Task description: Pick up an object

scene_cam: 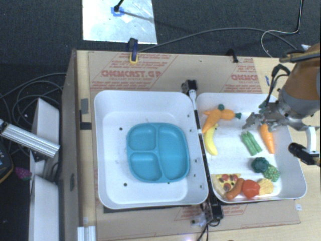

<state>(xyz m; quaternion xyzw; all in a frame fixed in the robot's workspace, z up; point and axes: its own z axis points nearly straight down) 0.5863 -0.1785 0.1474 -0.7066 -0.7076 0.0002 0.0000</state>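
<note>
Two shallow white bins sit side by side on a cardboard-covered bench (165,69) in the middle of the frame. The left bin (108,134) holds a blue divided plate (157,151) lying flat near its centre. The right bin (293,177) holds a scatter of toy food: an orange squash-like piece (218,116) near its upper left, a yellow banana (209,141) just below and touching it, a bundle of green beans (251,142) near the middle, an orange carrot (267,137) just to the right of the beans, a piece of broccoli (264,167) lower down, and along the bottom edge a pizza slice (226,180), a sausage (235,189), a red tomato (251,188) and a yellow piece (266,186) packed close together. The arm (301,87) comes in from the right edge of the frame, and its gripper (257,119) hangs over the upper part of the right bin, just above the beans and the top end of the carrot. Its metal fingers (249,120) point toward the left, but how wide they are spread cannot be told from this angle, and nothing is seen caught between them. The toy food all lies on the bin floor. At the upper left of the frame a shiny sheet (119,13) lies on dark carpet.
</note>
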